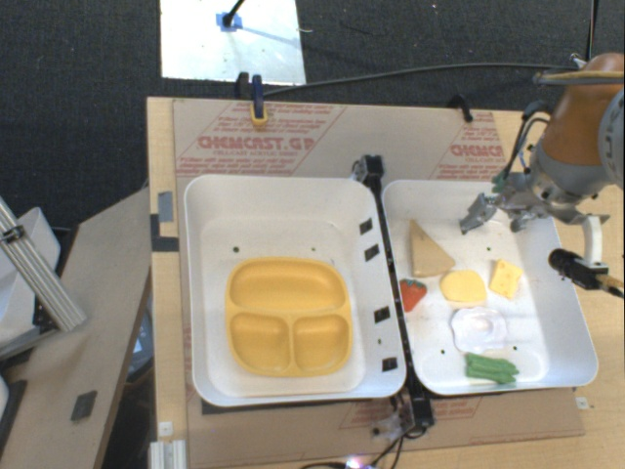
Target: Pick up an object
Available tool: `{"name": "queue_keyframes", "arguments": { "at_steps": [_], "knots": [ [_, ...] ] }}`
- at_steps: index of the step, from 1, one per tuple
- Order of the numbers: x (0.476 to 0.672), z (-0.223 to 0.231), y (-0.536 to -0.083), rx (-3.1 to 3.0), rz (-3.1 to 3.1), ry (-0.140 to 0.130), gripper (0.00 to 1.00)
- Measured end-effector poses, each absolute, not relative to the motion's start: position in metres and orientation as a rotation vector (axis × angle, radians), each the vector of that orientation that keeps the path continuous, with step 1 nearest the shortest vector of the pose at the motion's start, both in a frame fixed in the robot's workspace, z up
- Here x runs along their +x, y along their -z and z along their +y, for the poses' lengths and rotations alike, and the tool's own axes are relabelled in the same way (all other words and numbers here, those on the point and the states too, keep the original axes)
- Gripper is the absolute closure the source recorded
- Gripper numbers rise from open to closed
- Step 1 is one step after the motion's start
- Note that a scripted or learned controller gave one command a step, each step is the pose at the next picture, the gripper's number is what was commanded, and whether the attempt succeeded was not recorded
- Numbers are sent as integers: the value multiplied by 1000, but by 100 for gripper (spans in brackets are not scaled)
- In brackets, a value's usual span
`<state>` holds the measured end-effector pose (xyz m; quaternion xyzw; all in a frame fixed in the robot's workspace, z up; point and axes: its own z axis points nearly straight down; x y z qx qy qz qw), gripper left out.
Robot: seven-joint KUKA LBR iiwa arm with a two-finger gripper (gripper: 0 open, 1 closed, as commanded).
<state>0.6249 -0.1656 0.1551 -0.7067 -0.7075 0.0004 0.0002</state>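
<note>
My gripper [498, 217] hangs over the back of the right bin [566, 360], its fingers spread open with nothing between them. Below it and toward the front lie a tan wedge [428, 252], a round yellow piece [463, 286] and a yellow cheese square [506, 278]. A red strawberry [413, 293] sits by the bin's left wall. A white round item [479, 328] and a green item [490, 367] lie nearer the front edge. The wedge is down and to the left of the gripper, apart from it.
The left bin [225, 213] holds a yellow divided plate [289, 316]. A black divider with clips [386, 272] runs between the bins. A black fitting [576, 267] juts over the right bin's right rim. A cable [410, 71] crosses the back of the bench.
</note>
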Motion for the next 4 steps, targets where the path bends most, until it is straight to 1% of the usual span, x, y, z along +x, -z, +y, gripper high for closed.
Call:
{"name": "queue_keyframes", "arguments": {
  "at_steps": [1,2,3,4],
  "knots": [
    [628,-159,-95,-2215,-2225,-2,0],
    [630,-160,-110,-2218,-2232,4,100],
    [640,-166,-161,-2221,-2230,5,100],
    [643,-176,-217,-2224,-2230,6,100]
  ]
}}
